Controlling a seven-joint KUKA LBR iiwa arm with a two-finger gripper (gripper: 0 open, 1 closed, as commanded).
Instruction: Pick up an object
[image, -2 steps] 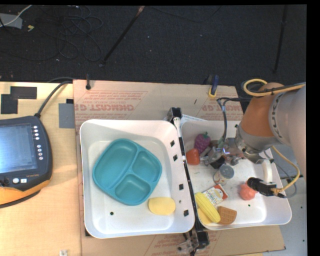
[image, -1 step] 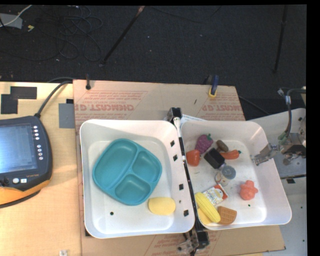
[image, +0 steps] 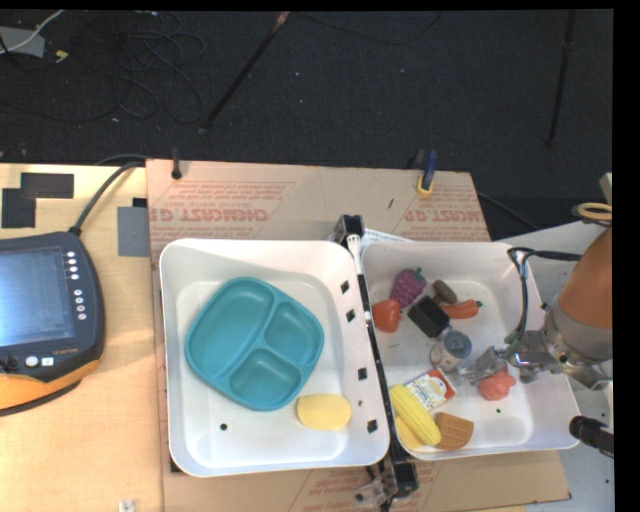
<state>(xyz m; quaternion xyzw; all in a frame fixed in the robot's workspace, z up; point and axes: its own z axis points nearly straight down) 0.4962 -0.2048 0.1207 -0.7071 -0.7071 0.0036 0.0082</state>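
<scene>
My gripper (image: 492, 364) reaches in from the right, low over the right bin (image: 535, 425). A small red toy (image: 497, 386) lies just below and in front of it, touching or nearly touching it. A grey-blue can (image: 456, 346) stands just to the gripper's left. Further left are a black block (image: 428, 317), a red tomato (image: 386, 316), purple grapes (image: 407, 286), a brown piece (image: 444, 292) and an orange-red pepper (image: 463, 310). Near the front lie a yellow corn cob (image: 414, 415), a ketchup packet (image: 433, 388) and a tan cookie (image: 453, 431).
The left bin (image: 190, 420) holds a teal divided plate (image: 255, 342) and a yellow lemon-like toy (image: 323, 411). A black divider (image: 360, 330) runs between the bins. A teach pendant (image: 40, 300) lies on the bench at far left.
</scene>
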